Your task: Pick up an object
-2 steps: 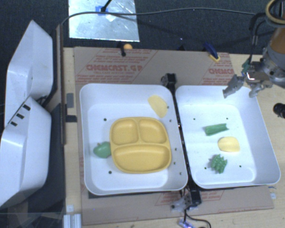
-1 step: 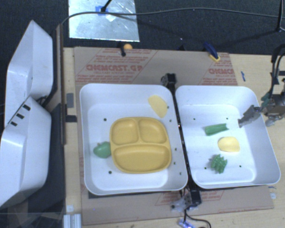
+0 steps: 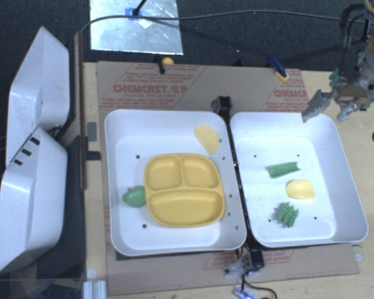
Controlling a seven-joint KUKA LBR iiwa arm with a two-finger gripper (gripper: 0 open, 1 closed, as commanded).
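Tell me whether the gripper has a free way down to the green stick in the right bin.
Probably yes. The gripper hangs over the right bin's far corner, and the green stick lies apart from its neighbours with nothing over it.

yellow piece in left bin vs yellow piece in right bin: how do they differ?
The left bin's yellow piece is paler and lies near the bin's top right corner, above the divided yellow tray; the right bin's yellow piece is a deeper yellow and lies near the middle, between the green stick and the green leafy piece. The left one is elongated and slanted; the right one is rounder. Both are small and lie loose, apart from the gripper.
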